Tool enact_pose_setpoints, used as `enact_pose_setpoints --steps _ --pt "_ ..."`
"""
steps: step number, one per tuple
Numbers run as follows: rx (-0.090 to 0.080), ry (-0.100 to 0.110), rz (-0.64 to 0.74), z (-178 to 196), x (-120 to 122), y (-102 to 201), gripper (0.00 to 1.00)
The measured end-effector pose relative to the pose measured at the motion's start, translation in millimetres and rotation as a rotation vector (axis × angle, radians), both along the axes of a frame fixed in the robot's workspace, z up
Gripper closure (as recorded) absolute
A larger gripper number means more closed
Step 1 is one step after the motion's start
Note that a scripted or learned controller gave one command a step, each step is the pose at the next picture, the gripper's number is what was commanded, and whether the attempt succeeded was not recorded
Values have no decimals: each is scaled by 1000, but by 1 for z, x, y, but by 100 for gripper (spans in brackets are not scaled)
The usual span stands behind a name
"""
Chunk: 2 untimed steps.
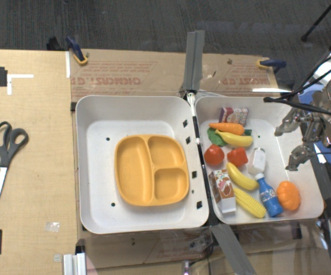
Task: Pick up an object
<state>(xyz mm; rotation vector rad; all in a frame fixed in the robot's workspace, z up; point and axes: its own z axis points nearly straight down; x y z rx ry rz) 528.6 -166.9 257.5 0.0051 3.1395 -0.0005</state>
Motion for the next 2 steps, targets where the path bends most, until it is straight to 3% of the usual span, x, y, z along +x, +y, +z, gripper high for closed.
enact_pose_setpoints --steps 1,2 --pt "1 1 -87 -152 -34 -55 0" --pt "1 0 -137 -166 -50 -23 0"
